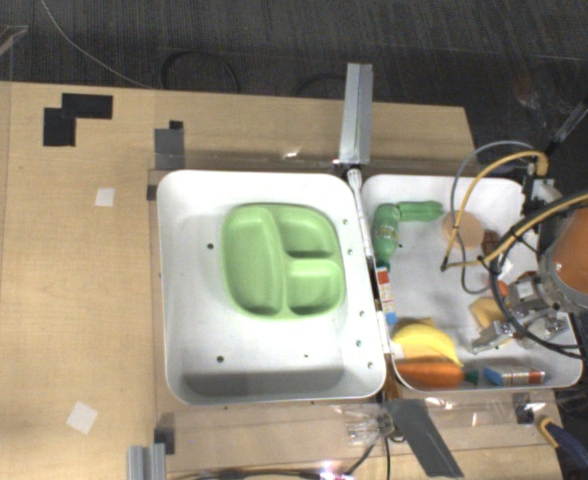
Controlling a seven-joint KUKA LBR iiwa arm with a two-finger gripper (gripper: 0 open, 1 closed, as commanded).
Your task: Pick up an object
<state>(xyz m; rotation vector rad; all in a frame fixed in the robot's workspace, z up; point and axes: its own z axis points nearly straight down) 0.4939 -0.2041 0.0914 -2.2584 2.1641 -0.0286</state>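
Objects are crowded along the near wall of the right bin (414, 190): a yellow piece (426, 341), an orange piece (432, 373), a marker (519, 376). The gripper (499, 334) is seen low beside them; its grip cannot be told. Two pieces could be caught together, or one pushed against the wall.

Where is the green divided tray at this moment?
In the camera view, the green divided tray lies in the left white bin, roughly at its centre and slightly toward the far wall. The green toy drill sits just across the divider in the right bin.
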